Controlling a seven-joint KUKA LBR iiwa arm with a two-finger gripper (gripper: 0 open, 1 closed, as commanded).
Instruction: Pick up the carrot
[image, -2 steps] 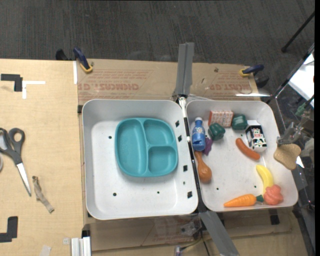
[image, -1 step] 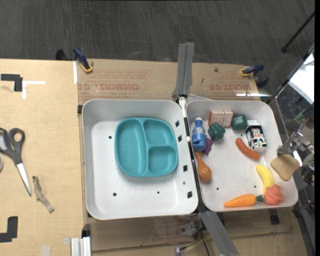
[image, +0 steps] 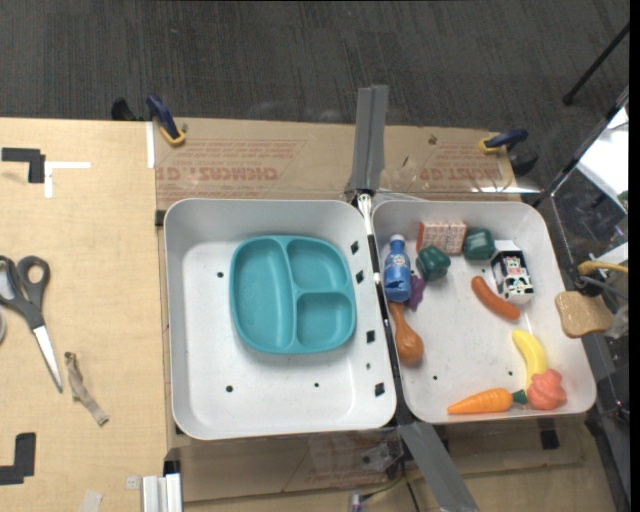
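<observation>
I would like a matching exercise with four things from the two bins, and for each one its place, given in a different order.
Things:
1. carrot
2. teal plate
3. banana
4. blue bottle

Places:
A. in the left bin
B. near the front edge of the right bin, beside a peach-coloured fruit
C. against the left wall of the right bin, towards the back
D. in the right bin towards its right side, just behind the peach-coloured fruit

Pairs: 1-B, 2-A, 3-D, 4-C

Glossy plastic carrot (image: 482, 402); smooth white bins (image: 190, 300); matt wooden bench (image: 90, 300).
</observation>
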